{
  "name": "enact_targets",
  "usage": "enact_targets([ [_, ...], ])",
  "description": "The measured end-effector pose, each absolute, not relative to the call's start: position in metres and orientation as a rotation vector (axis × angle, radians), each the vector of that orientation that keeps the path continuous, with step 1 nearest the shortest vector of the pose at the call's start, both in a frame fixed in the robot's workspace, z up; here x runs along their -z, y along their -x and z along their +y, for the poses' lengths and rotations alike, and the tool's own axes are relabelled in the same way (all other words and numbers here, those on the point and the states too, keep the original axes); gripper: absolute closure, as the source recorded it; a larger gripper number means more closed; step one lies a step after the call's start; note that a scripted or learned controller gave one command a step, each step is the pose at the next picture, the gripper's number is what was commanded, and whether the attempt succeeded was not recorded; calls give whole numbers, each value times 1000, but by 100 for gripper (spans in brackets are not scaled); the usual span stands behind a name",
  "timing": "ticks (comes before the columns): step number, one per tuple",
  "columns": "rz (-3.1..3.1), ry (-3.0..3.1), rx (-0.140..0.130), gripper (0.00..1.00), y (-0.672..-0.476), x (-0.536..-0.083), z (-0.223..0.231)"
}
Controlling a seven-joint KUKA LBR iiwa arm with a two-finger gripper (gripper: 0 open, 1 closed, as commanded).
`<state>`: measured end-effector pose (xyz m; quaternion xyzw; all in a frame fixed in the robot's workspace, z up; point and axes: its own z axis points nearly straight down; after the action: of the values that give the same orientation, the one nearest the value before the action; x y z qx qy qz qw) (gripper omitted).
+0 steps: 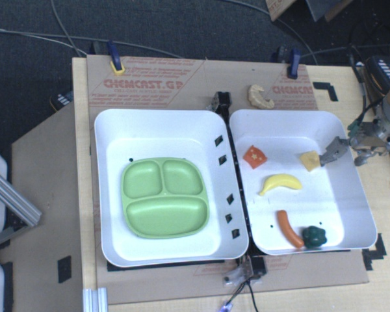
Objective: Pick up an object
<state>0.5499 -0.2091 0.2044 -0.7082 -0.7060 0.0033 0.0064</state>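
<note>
I see my gripper [327,157] at the right bin's [351,194] edge, touching a yellow block [309,160]; grip state unclear.

Grey metal tool [329,153], dark fingers

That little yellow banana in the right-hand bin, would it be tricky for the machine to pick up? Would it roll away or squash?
The banana looks like a smooth, glossy toy, so it is probably stiff and light rather than squashy. Its curved shape lies flat on the bin floor, so it seems more apt to spin or slide when nudged than to roll. That rounded, shiny surface might slip between the fingers of the hand.
</note>
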Motion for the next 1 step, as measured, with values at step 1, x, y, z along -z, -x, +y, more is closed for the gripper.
enact_targets([
  [1, -2221, 2220, 0, 0, -553, -211, -209],
])
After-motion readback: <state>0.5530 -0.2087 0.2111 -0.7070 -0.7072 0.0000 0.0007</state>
